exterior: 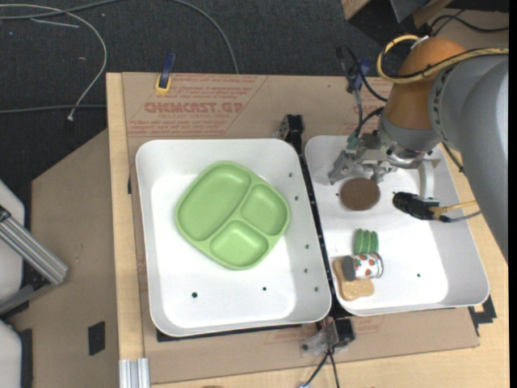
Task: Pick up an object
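The bench (129, 217) carries 2 white bins side by side. The left bin (161, 289) holds 1 green divided plate (233, 214) near its middle, with bare white floor all round it. The right bin (452, 273) has open floor along its right side and near corner. The arm (460, 87) reaches in from the right over that bin's far end, its orange band (420, 75) above the wrist. The gripper (358, 170) points down at the far left part of the right bin, its fingers spread open with nothing between them. A brown round disc (359, 194) lies just below the fingers, close to touching. Nearer the camera sit a green ribbed piece (365, 240), a small spotted can (367, 264) and a tan slice (355, 287), clustered by the bin's left wall.
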You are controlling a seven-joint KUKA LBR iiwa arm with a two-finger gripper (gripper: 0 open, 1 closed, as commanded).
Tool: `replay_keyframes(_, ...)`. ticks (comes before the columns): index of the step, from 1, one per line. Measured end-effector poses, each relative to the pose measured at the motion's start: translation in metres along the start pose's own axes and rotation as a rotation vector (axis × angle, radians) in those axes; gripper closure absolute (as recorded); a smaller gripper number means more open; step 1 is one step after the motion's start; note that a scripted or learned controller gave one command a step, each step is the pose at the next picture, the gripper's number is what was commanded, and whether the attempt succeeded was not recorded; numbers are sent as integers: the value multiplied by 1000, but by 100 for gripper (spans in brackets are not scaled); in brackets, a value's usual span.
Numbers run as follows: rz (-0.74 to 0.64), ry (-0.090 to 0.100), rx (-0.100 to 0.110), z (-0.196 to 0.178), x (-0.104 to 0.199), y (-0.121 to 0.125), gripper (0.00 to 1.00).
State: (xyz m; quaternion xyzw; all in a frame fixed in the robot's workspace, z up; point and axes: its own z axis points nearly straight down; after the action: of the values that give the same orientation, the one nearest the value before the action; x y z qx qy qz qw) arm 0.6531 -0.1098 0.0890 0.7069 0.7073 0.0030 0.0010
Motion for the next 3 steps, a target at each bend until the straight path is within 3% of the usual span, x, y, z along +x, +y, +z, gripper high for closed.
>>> replay_keyframes(1,0,-1,5,-8,0,-1,100)
replay_keyframes(3,-1,-4,-3,-124,5,11,100)
